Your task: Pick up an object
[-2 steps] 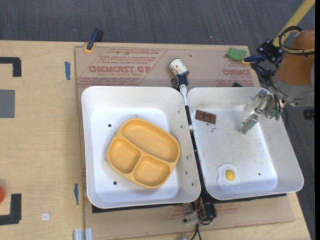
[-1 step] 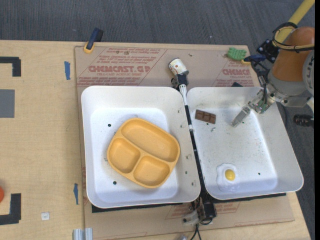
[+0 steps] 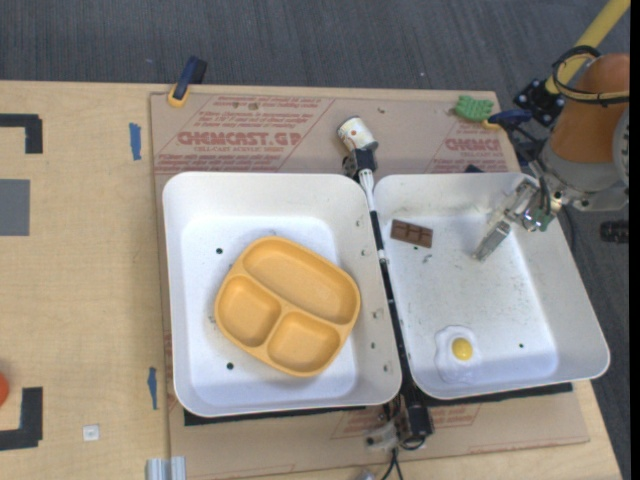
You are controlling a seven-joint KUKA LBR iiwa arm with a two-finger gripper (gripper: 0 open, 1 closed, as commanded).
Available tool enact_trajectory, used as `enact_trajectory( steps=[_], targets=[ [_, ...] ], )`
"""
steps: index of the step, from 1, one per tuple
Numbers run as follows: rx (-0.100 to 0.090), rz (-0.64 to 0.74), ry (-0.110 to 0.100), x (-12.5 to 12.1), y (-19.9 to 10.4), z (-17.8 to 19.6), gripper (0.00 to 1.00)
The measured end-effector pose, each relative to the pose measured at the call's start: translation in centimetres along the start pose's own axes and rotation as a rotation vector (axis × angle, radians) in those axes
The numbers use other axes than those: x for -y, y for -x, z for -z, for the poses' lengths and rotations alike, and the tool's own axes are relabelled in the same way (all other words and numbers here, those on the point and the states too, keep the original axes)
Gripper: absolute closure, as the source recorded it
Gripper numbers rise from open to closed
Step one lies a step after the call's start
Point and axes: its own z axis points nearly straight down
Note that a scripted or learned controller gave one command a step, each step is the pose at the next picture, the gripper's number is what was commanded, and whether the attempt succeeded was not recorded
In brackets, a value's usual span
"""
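Here the end effector, holding nothing, fingers slightly apart, hovers near the right bin's far edge, apart from the chocolate.

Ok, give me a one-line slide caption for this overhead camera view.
Gripper hovers over the right bin holding brown block and toy fried egg; yellow divided tray in left bin.

A yellow three-compartment tray lies flat, turned askew, in the left bin. In the right bin, a brown chocolate bar lies near the upper left corner and a fried egg near the front edge.
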Motion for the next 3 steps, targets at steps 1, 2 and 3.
enact_trajectory(
  steps=[1,2,3],
  targets=[
    [0.034,-0.194,0.013,0.0,-6.5,-0.1,0.00],
    [0.022,-0.157,0.016,1.0,-1.5,0.1,0.00],
    [0.010,-0.057,0.005,0.5,-0.7,-0.1,0.00]
  ],
)
